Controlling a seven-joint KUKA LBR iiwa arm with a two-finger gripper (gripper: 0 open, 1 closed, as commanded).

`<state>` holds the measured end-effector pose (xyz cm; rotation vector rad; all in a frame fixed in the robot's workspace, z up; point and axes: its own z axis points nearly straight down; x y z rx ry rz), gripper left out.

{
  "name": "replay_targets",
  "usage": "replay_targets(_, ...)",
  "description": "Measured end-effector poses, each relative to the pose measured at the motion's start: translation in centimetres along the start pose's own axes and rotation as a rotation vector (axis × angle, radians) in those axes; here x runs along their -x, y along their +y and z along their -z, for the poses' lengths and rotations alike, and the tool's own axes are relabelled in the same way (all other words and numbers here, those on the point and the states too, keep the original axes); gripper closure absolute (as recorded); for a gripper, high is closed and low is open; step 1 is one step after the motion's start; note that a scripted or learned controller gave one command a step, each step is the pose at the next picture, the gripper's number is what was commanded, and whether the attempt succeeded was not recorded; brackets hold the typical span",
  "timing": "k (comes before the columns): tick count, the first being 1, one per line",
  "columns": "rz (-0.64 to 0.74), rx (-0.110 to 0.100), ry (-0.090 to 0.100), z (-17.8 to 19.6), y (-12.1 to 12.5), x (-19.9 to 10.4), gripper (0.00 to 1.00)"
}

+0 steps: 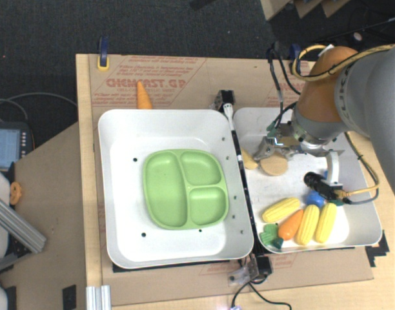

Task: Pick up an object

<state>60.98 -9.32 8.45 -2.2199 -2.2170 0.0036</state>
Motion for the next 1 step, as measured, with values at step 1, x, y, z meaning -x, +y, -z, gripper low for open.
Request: replay_targets(1, 0.009, 0.013, 0.001, 10.66, -2.17, -7.01, 1.0)
